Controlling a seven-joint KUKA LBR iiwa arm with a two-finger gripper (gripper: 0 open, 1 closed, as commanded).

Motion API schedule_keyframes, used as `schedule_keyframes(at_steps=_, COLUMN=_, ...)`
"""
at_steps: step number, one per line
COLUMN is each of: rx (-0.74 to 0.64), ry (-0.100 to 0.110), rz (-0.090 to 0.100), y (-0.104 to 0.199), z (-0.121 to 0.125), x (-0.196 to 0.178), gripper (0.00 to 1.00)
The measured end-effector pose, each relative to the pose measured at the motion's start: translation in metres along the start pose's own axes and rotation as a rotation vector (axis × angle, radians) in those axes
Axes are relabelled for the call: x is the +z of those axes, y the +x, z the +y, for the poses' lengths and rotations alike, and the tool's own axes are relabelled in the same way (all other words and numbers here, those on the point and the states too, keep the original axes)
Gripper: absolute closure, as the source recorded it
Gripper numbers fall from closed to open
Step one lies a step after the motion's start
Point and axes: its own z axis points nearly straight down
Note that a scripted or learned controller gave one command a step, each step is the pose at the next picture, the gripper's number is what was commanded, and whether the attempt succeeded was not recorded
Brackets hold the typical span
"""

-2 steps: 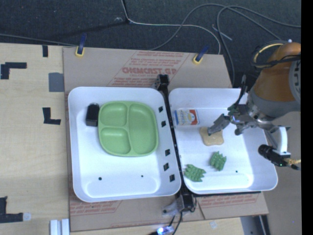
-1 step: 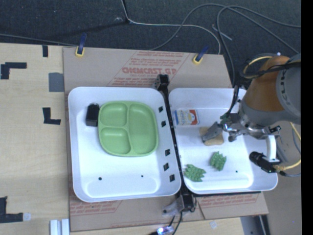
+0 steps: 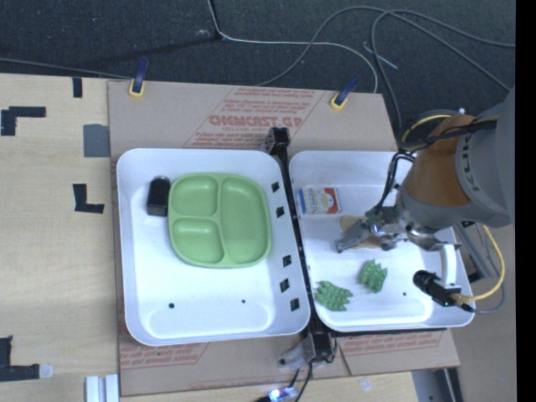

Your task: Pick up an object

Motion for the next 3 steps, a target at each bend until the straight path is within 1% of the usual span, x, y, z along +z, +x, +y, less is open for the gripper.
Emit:
schedule_keyframes(at_steps=1, rx=-0.001, ry=-0.003, rz=0.000, y=0.000, z=0.001, x=-0.013, gripper=1.00)
schedule_keyframes(at_steps=3, rx=-0.001, ry=-0.004, rz=0.002, y=0.004, z=0.018, x=-0.131, gripper=1.00)
